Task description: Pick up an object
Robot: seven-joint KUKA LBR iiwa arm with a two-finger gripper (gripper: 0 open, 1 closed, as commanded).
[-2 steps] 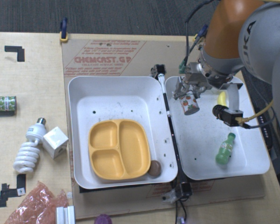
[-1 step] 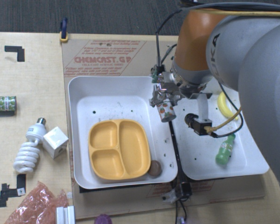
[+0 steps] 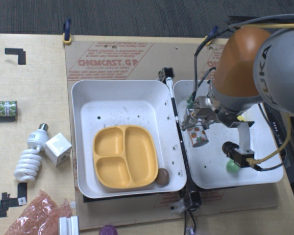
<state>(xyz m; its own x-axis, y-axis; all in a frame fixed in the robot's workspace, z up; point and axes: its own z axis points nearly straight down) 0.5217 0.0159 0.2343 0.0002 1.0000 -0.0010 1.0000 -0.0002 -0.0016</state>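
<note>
My gripper hangs over the left part of the right bin, below the arm's orange band. Just beneath it lies or hangs a small white packet with red and green print. Whether the packet is touching the gripper is not visible from this angle. A green ball rests near the right bin's front, beside a black part of the arm. A small yellow item peeks out from under the wrist.
The left bin holds a yellow divided plate and a brown ball at its front right corner. Outside on the bench lie a spiral light bulb, a white cube, a green can and a pink mesh bag.
</note>
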